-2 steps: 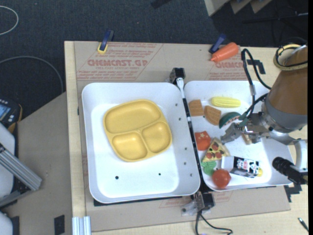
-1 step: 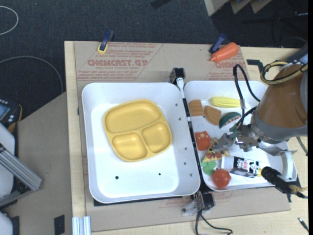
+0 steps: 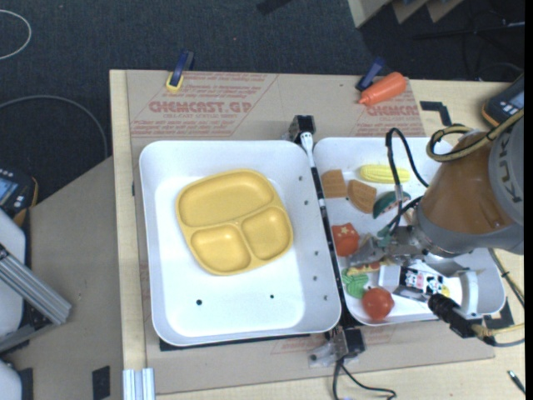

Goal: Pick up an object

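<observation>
Grey arm with an orange band [image 3: 466, 192] reaching in from the right of the frame and lowered into the right-hand shallow white bin [image 3: 491, 294], with its two-finger gripper [image 3: 385, 252] down among the small toy food pieces at centre right. The step in hand appears to be the descent onto, or closing around, a candidate object; whether the gripper is wide, narrow or holding anything cannot be told, since the wrist body and cables cover it. The nearest candidates lie in a tight cluster along the bin's left side: a red blocky plastic piece [image 3: 346, 238] just left of the gripper, a green leafy piece [image 3: 356, 283] below it, and a round red tomato-like ball [image 3: 377, 303] at the lower left of the bin. Further up lie a brown bread-like piece [image 3: 334, 183], an orange-brown wedge [image 3: 362, 194] and a yellow corn cob [image 3: 379, 173]. The next move probably calls for a secure closure on a single piece, then a straight lift without dragging its neighbours. The left-hand shallow white bin [image 3: 166, 223] holds a yellow three-compartment plastic plate [image 3: 234, 221]. An orange carrot-shaped toy [image 3: 383, 88] rests on the bench at upper right, outside both bins.
</observation>
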Robot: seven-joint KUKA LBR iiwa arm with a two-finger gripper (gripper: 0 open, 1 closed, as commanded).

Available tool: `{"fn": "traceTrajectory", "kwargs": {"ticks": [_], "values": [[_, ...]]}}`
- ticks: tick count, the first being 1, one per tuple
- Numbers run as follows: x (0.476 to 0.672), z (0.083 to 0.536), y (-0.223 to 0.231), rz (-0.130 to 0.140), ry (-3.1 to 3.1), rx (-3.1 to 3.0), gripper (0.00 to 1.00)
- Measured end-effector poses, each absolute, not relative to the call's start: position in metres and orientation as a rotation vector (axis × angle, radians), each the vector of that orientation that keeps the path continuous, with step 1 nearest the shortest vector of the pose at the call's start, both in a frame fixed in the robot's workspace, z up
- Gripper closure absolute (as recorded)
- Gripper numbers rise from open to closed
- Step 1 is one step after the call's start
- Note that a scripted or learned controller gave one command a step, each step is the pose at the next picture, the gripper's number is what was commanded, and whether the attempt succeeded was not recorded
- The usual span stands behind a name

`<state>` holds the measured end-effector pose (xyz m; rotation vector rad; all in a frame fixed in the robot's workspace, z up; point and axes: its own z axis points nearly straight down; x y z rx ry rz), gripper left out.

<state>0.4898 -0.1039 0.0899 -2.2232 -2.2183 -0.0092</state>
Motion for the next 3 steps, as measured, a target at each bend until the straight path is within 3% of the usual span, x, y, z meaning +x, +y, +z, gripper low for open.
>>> {"fn": "traceTrajectory", "kwargs": {"ticks": [1, 2, 3], "values": [[0.493, 0.089, -0.103, -0.01, -2.223, -2.223, 0.0], [0.495, 0.101, -0.103, -0.016, -2.228, -2.229, 1.0], [0.5, 0.143, -0.104, -0.002, -2.226, -2.223, 1.0]]}}
